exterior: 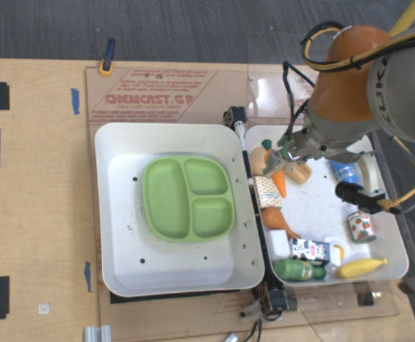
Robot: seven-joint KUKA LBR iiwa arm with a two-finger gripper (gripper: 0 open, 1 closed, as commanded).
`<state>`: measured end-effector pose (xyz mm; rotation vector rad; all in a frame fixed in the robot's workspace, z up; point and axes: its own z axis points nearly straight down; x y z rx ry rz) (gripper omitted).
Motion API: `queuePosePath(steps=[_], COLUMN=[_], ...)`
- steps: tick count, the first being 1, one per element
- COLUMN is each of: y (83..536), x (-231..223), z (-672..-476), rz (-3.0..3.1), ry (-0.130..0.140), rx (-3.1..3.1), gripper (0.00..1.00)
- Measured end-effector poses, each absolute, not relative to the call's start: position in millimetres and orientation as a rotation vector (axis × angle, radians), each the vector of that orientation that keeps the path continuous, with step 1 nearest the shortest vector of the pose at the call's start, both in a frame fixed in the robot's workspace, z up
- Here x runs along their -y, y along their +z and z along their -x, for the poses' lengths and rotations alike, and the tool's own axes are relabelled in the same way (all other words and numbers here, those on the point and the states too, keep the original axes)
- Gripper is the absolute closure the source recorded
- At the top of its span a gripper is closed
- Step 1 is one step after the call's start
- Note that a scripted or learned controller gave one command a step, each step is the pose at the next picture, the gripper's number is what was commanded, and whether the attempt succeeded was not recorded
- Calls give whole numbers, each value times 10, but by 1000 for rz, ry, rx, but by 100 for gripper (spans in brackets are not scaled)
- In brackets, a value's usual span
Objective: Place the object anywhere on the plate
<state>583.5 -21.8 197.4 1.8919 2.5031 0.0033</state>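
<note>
Reaching in from the right, I hang over the right bin (396, 258), my gripper (287, 155) low at its upper-left corner, near the wall it shares with the left bin (122, 262). The green plate (188, 198) lies in the middle of that left bin, three compartments, nothing on it.

Which item is meant for the plate I cannot say for certain; I judge it to be the small orange carrot (279, 184), since it sits just beneath my gripper, pointing down the bin. It looks like a toy of hard plastic (light, stiff, a little slick, not fragile), and I would take it across its thicker upper part, where the taper gives the best purchase. A tan block (299, 173) lies just beside it to the right, close enough to get in the way.

Whether I am clenched on the carrot or merely poised over it, I cannot tell: my own body hides the contact.

Smaller pieces lie farther down: a green bottle (298, 268) and a yellow banana (361, 266).
</note>
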Motion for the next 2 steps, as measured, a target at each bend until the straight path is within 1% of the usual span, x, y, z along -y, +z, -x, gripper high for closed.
queuePosePath(steps=[1, 2], y=[2113, 2110], x=[-510, -475], z=[-5390, -5391], rz=[-2000, -2004], ry=[1, -4], rx=[-2431, -2425], gripper=[100, 0])
